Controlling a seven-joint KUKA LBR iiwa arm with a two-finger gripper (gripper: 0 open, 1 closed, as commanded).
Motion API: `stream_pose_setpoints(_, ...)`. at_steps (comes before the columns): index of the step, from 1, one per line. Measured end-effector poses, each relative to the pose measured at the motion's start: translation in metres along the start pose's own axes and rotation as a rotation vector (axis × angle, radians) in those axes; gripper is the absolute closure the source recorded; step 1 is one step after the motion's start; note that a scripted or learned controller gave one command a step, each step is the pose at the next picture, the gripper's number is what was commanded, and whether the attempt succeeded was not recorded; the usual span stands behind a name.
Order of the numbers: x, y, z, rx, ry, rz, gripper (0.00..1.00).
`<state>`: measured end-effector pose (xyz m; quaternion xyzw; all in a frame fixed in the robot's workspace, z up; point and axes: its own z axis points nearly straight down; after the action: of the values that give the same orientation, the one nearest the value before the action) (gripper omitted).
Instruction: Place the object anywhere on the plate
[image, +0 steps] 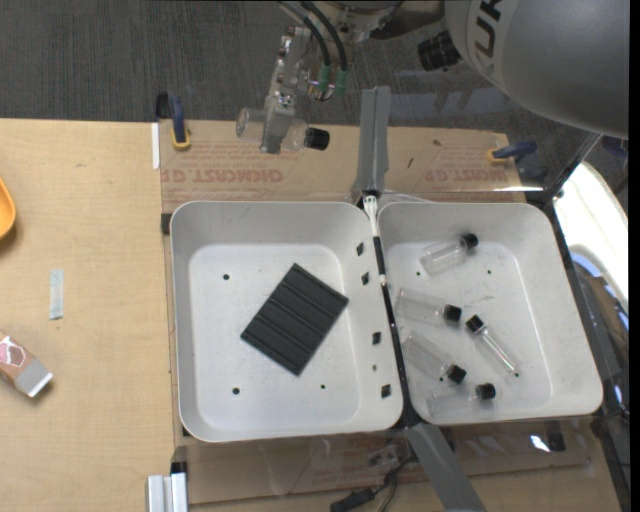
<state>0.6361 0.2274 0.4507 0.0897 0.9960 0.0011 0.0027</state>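
A dark ribbed rectangular plate (295, 318) lies at a slant on the floor of the left bin (190, 300). My gripper (279, 133) hangs high above the bench, beyond the far rim of the left bin. It is shut on a clear vial (248, 123) with a black cap, held crosswise; the clear end sticks out to the left and the cap to the right. The right bin (545, 240) holds several more clear, black-capped vials (440, 256).
A grey upright post (373, 140) stands at the back between the bins. Cardboard (230, 165) lines the bench behind them, with clamps (178, 128) at its corners. On the wooden table to the left lie an orange item (4, 212), a small grey strip (56, 295) and a packet (24, 367).
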Motion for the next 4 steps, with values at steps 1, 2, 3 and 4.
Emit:
stream_pose_setpoints(1,-0.002,-0.001,-0.008,-0.001,-0.002,0.004,1.00)
stream_pose_setpoints(2,-0.004,-0.001,-0.016,-0.001,-0.003,0.007,1.00)
stream_pose_setpoints(3,-0.005,-0.002,-0.025,-0.002,-0.005,0.010,1.00)
stream_pose_setpoints(4,-0.007,-0.002,-0.033,-0.003,-0.007,0.012,1.00)
